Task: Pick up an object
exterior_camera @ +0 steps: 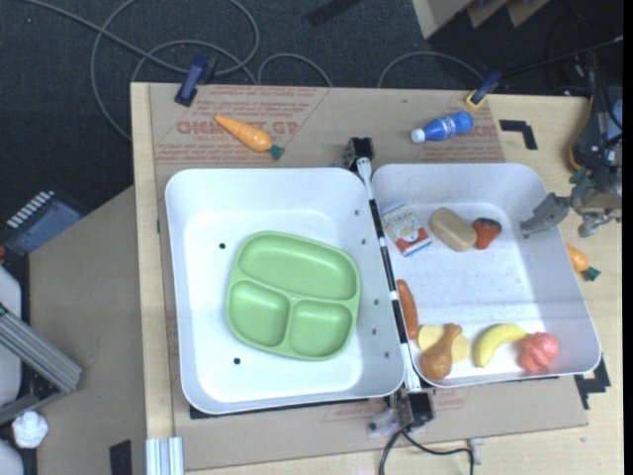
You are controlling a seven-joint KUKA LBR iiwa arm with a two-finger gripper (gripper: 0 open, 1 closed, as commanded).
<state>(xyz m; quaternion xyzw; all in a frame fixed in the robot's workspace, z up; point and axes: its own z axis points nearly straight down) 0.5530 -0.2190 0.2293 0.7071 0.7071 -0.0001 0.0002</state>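
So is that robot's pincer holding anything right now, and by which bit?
Nothing is held. The pincer hangs at the right bin's right rim, with nothing between its fingers; the toys lie loose in the bin.

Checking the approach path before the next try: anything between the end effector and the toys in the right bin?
Nothing visible. The end effector sits at the right bin's right rim; bare white floor lies between it and the nearest toys, the strawberry and the bread roll. The banana lies along the near wall.

Smooth, seemingly plastic green tray (293, 295) in a matt white bin (198, 216); raw wooden bench (316, 117).
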